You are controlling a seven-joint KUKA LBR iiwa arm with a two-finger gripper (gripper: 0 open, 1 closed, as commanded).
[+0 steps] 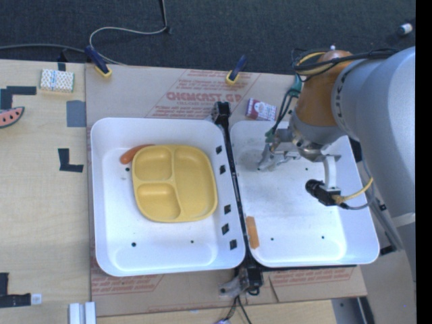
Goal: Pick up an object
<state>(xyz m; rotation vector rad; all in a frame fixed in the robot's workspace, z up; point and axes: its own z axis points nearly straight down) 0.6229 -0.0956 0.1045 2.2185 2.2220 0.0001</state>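
Your likeliest target is the small orange carrot-like piece (252, 231), lying in the right bin (351, 248) tight against its left wall, near the front corner. You also have a yellow divided tray (175, 183) sitting in the left bin (108, 248) on the other side of that wall, with an orange-red sausage-like piece (128, 156) tucked against the tray's far left rim.

The gripper (268, 160) hangs over the right bin's far left part, well apart from the carrot piece and farther back along the same wall. Nothing sits between its fingers; whether they are spread or drawn together you cannot tell from this angle, as they show only as a pale blur against the white floor.

Watch what could spoil the pick. The carrot piece hugs the wall, so one finger may land on the rim or the black clips along the divider and jam, or merely nudge the piece along. A straight descent from where the gripper is now would probably close on bare floor.

The arm's grey body covers the right bin's right side, so anything lying there is hidden from you. The sausage-like piece is partly under the tray's edge, and its full length is unclear.
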